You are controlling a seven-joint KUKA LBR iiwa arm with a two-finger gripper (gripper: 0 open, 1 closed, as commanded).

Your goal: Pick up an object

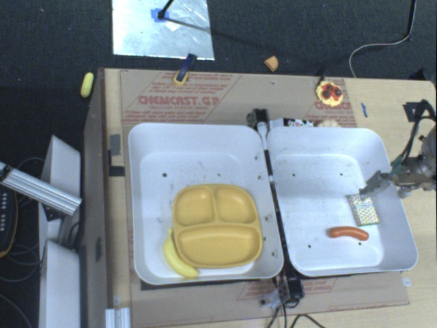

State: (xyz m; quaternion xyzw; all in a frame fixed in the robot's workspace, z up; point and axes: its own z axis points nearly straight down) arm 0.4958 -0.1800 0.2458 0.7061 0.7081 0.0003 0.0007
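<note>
Dark carpet runs behind the bench (pixel 232 91), whose brown board top carries red lettering, and on that board sit two shallow white bins side by side. Over in the left bin (pixel 147 156) lies a yellow divided plate (pixel 217 225) with three compartments, close to the near wall, and a yellow banana (pixel 176 258) is tucked against the plate's near-left edge, partly under its rim. Across in the right bin (pixel 321 152) a small reddish-orange sausage (pixel 349 234) rests on the floor toward the near-right corner, lying roughly crosswise. Just beyond it, a little to the right, lies a small patterned packet (pixel 364 210), close to the sausage but apart from it.

From the right side the arm comes in low over the right bin's far-right rim, and its gripper (pixel 374 184) hangs near the packet's upper end; whether it touches the packet I cannot tell, nor whether its fingers stand apart or together, since that part is blurred and grey. Nothing can be seen between them.

Out on the bench's far edge sit a small red-and-yellow toy (pixel 330 92) and a yellow-and-blue clip (pixel 184 69), and a shiny metal sheet (pixel 162 18) lies on the carpet
</note>
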